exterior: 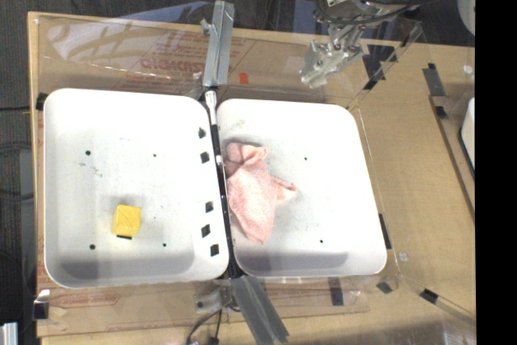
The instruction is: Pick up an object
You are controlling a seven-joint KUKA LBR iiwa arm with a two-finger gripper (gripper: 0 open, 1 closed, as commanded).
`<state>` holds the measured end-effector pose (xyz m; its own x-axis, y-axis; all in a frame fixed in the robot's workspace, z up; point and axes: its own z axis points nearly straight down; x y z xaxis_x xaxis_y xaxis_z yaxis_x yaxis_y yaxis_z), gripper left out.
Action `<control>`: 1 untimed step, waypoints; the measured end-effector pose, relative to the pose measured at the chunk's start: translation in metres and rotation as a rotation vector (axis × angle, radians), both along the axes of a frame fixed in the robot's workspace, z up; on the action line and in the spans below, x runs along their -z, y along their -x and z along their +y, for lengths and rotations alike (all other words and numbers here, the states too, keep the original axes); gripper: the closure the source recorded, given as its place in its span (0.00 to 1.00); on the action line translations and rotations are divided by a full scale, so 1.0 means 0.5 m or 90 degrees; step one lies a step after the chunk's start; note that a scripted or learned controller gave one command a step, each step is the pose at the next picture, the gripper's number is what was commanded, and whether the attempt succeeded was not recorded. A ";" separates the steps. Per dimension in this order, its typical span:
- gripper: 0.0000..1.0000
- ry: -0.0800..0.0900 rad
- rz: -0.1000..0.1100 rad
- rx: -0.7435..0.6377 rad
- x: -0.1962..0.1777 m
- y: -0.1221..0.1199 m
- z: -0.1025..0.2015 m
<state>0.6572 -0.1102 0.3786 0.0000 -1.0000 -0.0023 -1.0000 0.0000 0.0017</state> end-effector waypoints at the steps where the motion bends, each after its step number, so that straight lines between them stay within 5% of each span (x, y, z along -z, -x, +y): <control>1: 1.00 0.000 0.001 -0.127 0.025 0.070 -0.017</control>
